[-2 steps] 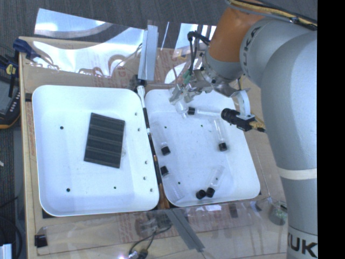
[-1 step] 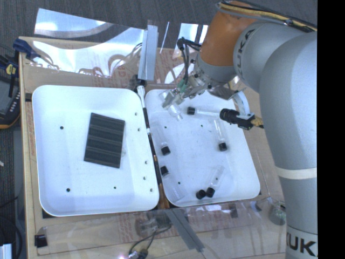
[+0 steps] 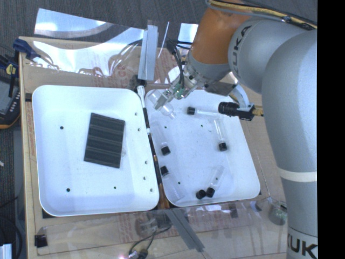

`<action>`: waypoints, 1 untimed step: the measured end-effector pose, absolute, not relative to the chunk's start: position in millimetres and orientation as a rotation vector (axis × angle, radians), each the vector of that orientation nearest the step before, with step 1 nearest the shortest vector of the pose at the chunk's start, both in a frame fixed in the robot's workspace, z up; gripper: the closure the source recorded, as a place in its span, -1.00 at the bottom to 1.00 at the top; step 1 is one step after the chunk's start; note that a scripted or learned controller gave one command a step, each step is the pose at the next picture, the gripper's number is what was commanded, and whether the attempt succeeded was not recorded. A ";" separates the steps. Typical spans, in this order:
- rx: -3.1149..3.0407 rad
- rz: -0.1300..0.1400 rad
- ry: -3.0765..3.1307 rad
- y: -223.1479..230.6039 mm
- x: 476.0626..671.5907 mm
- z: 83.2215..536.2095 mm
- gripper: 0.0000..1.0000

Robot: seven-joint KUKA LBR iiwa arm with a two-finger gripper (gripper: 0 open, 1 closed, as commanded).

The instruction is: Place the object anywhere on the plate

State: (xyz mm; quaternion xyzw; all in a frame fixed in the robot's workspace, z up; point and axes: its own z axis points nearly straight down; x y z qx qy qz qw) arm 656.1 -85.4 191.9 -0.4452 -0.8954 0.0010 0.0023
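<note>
A dark, ribbed rectangular plate [image 3: 105,140] lies flat mid-way in the left bin [image 3: 54,196]. Several clear tubes [image 3: 206,112] with black caps are scattered across the glossy white right bin [image 3: 245,185]. The claw [image 3: 171,95] hovers at that bin's far-left corner; its grip cannot be told.

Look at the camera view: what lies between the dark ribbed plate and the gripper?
In the camera view, bare white floor of the left bin, then the rims where both bins meet, separate the ribbed plate from the gripper.
</note>
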 end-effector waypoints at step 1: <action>-1.025 0.002 -2.966 -39.0 631.4 191.8 1.00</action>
